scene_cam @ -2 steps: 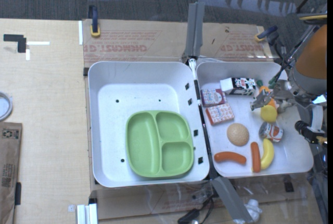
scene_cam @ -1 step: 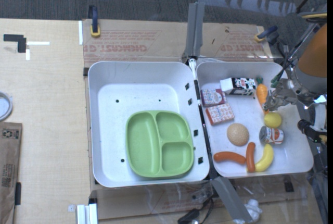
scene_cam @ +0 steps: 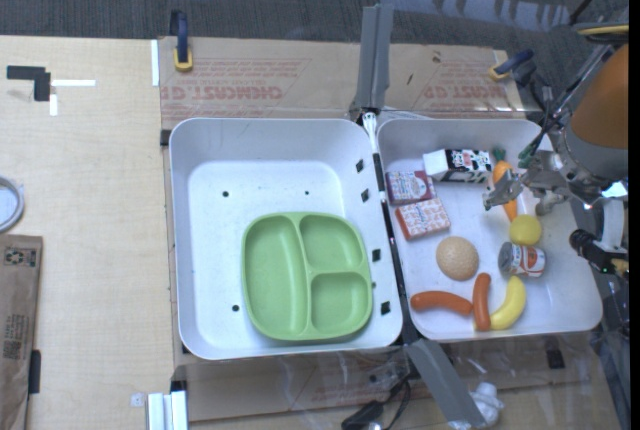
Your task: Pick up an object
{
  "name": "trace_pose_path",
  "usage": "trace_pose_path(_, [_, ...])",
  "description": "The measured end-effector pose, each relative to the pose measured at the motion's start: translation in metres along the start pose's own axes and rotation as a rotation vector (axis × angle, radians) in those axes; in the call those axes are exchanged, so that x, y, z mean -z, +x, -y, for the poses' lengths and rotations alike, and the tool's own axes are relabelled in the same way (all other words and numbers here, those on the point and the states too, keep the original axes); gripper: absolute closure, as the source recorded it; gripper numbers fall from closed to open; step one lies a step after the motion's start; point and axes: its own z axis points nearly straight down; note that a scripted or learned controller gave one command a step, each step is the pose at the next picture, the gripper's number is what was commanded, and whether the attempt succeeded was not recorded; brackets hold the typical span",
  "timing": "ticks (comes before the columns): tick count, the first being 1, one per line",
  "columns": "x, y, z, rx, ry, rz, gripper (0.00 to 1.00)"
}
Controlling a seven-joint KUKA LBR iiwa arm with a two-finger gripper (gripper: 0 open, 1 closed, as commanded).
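Reaching in from the right edge of the frame, the gripper (scene_cam: 520,186) hangs over the right bin (scene_cam: 560,323), its fingers spread a little with nothing visibly between them. Just below sits a lemon (scene_cam: 525,230), beside a carrot (scene_cam: 506,190). Left of them lie a black-and-white carton (scene_cam: 458,164) (print too small to read) and two red patterned boxes (scene_cam: 415,203). Mirrored lettering on the cardboard (scene_cam: 240,78) behind appears to read CHEMCAST.

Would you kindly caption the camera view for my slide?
Gripper hovers over toy food in the right bin; green divided plate sits in the left bin.
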Motion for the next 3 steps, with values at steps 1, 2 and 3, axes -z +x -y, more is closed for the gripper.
trace_pose_path(1, [-0.018, 0.006, -0.024, -0.095, 0.002, -0.006, 0.00])
trace_pose_path(2, [-0.009, 0.001, -0.023, -0.094, 0.000, 0.005, 1.00])
trace_pose_path(3, [0.114, 0.045, -0.007, -0.239, -0.001, 0.010, 1.00])
